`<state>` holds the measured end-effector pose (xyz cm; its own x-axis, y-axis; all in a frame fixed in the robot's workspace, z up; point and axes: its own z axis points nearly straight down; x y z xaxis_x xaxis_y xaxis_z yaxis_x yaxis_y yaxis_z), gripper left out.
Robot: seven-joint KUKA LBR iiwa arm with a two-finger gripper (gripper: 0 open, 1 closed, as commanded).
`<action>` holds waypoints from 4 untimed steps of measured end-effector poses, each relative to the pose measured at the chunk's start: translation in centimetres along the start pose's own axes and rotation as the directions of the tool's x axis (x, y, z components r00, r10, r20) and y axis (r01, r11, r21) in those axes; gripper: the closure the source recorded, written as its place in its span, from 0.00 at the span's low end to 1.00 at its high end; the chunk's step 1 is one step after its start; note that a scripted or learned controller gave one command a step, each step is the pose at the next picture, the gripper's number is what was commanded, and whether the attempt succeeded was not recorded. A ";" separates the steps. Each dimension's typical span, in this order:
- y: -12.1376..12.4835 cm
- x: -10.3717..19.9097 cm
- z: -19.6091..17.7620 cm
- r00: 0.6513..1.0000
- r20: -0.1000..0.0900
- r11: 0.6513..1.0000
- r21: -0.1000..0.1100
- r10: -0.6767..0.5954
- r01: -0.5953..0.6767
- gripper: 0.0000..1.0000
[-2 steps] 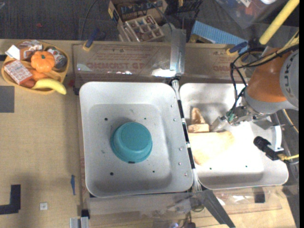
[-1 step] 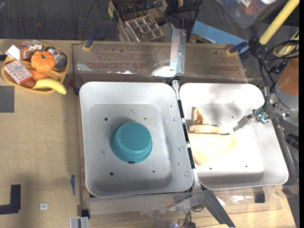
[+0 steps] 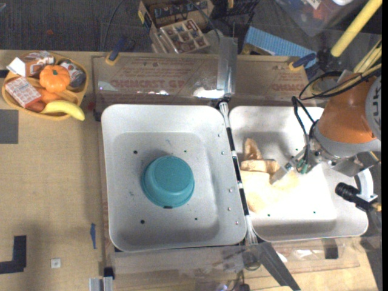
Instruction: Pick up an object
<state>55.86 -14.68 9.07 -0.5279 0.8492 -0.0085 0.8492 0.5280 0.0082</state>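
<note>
Sitting upturned in left bin [image 3: 121, 132], teal bowl [image 3: 168, 181]; pale pieces [image 3: 257, 165] in right bin [image 3: 321, 220]; tool [image 3: 285, 173] grip unclear

A teal bowl [image 3: 169, 181] sits upside down near the middle of the left bin [image 3: 121, 123], its flat round base facing up and its wider rim resting on the bin floor. It stands apart from all 4 walls.

In the right bin [image 3: 345, 220], 3 pale tan pieces lie close to the left wall. A small brownish chunk [image 3: 251, 147] lies farthest back. Just in front of it a longer tan piece [image 3: 259, 165] lies crosswise, touching or nearly touching the chunk. Nearer the front, a pale cream, blurry-edged piece [image 3: 262, 197] lies flat on the floor; its exact shape is hard to tell.
</note>
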 end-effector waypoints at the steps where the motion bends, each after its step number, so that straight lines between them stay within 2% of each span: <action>1: 4.0 -0.7 0.0 0.988 0.002 0.988 -0.001 0.154 -0.154 0.00; 2: 6.7 -2.1 -1.0 1.000 -0.004 1.000 0.005 0.029 -0.029 0.00; 3: 9.3 -5.8 0.2 0.993 -0.012 0.993 0.011 0.114 -0.114 0.00; 4: 9.6 -5.1 0.1 0.996 0.001 0.996 0.013 0.084 -0.084 0.00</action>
<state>66.65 -13.95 9.07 -0.4545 0.8907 -0.0083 0.8907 0.4545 -0.0039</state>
